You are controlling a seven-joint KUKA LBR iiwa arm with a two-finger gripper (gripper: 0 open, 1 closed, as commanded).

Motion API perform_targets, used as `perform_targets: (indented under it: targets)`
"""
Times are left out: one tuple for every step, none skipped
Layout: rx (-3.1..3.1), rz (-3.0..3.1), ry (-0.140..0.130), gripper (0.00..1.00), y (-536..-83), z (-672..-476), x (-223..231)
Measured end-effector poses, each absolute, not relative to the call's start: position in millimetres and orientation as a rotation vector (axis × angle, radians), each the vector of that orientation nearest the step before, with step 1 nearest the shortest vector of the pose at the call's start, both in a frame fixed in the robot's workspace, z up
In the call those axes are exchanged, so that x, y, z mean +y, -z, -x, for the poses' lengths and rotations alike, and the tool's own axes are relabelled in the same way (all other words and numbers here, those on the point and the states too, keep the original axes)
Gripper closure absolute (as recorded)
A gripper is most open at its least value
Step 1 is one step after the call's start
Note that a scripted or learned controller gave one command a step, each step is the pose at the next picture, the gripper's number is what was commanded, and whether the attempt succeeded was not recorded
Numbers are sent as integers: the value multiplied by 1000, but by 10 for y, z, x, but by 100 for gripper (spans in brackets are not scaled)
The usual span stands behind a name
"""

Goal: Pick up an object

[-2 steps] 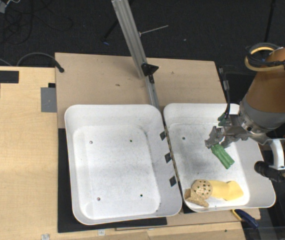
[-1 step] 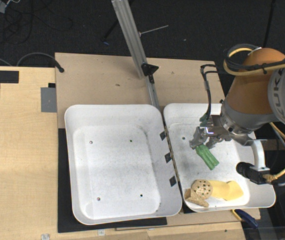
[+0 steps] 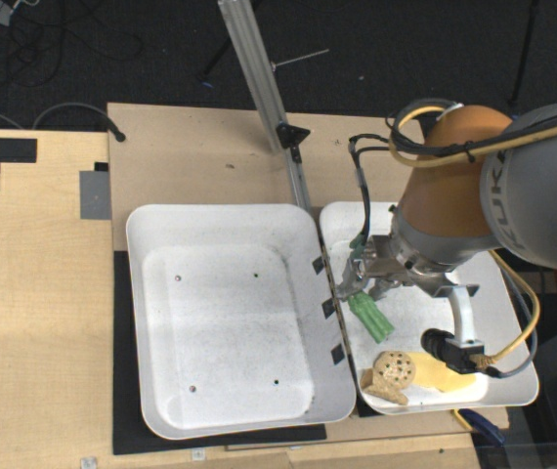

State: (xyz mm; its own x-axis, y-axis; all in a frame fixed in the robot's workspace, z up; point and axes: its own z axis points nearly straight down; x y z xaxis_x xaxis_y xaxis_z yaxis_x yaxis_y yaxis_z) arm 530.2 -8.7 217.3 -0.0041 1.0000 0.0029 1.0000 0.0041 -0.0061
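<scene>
My gripper (image 3: 354, 283) hangs over the left part of the right bin (image 3: 513, 391), close to the wall between the two bins. A green, ribbed, oblong object (image 3: 371, 319) lies slanted just below it, its upper end touching or tucked under the gripper's tip. I cannot tell if it is gripped. Toward the bin's front sit a tan ball with holes (image 3: 394, 366), a small tan piece (image 3: 388, 391) and a flat yellow object (image 3: 447, 375).
The left bin (image 3: 151, 233) stands beside the right one, with black clips (image 3: 329, 307) along their shared edge. A metal rail (image 3: 259, 76) slants up from behind the bins. The arm's bulky grey and orange body (image 3: 454, 193) covers the right bin's back half.
</scene>
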Motion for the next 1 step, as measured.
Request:
perform_targets:
  targets:
    - [-2225, 2214, 0, 100, -2313, -5210, 448]
